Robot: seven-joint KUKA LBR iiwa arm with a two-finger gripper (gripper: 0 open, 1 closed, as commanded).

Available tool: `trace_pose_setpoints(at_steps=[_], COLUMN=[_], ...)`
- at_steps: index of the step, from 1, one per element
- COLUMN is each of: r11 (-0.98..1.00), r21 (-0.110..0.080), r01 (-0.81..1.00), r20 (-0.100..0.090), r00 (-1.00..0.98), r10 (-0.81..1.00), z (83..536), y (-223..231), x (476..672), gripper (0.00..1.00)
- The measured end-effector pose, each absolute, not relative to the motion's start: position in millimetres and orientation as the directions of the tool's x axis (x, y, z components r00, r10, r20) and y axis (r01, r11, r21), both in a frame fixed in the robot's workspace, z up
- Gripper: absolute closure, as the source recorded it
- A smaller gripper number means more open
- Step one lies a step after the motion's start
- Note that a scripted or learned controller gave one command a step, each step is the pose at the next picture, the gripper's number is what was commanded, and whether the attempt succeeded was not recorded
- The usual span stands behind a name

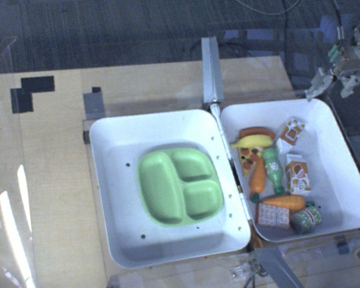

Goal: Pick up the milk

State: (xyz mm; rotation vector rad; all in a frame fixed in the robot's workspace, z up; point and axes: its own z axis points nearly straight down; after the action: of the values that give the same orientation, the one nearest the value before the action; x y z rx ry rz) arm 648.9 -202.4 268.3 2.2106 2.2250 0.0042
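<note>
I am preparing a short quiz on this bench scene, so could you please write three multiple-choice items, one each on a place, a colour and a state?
1. Where does the divided plate lie?
A. in the left bin
B. in the right bin
C. on the floor

2. What colour is the plate?
A. red
B. green
C. blue

3. Where is the gripper relative to the milk carton?
A. closed around it
B. pressing on its top
C. apart from it, near the right bin's far corner

Answers: 1 A, the plate sits in the left bin. 2 B, it is light green. 3 C, the gripper hovers by the right bin corner while the carton lies among the toys.
</note>
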Motion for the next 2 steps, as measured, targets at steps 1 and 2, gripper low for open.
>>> trace_pose_setpoints(at_steps=[1,2], r11=[0.166,0.285], r21=[0.005,0.025], r01=[0.986,0.958], r20=[-0.003,-0.012], r00=[-0.166,-0.285], r10=[0.986,0.958], z=[129.3,97.2], y=[-204.0,-205.3], x=[670.9,611.8], gripper=[0.0,0.0])
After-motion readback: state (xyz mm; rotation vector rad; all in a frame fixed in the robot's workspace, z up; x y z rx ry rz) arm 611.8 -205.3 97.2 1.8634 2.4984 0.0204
